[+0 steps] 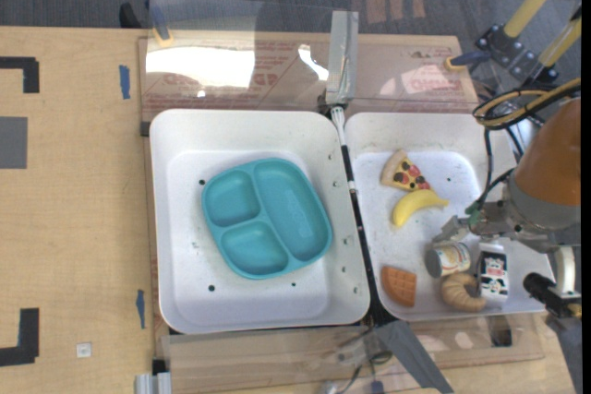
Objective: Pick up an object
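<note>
The right bin [369, 198] holds a pizza slice [404, 172], a banana [413, 207], a small can [450, 257] lying on its side, a croissant [461, 292], a waffle [400, 285] and a small carton [494, 275]. The left bin [175, 198] holds a teal divided plate [266, 217]. The gripper [473, 224] hangs just above the can; whether it is open or closed cannot be determined, and nothing is visibly held. The can appears light, rigid and smooth. Being round, it may roll, so grasp across its curved sides at mid-length.

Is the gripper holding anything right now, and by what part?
Cannot be told: the gripper sits just above the small tipped-over tin can in the right white bin.
</note>
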You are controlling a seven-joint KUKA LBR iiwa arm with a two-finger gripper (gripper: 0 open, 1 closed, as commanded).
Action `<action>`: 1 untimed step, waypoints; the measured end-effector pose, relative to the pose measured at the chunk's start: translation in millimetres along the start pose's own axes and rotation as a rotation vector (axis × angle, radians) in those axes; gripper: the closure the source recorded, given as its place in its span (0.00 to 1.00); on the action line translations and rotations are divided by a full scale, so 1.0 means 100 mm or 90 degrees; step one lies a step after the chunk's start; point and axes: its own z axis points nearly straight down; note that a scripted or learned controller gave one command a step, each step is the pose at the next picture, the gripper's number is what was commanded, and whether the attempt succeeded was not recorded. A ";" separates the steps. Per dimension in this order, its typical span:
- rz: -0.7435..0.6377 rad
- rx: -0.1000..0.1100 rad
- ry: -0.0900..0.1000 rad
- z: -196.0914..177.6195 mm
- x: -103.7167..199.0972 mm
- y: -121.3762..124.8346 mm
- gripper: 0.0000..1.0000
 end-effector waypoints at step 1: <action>0.001 -0.002 -0.001 -0.08 -0.01 0.02 1.00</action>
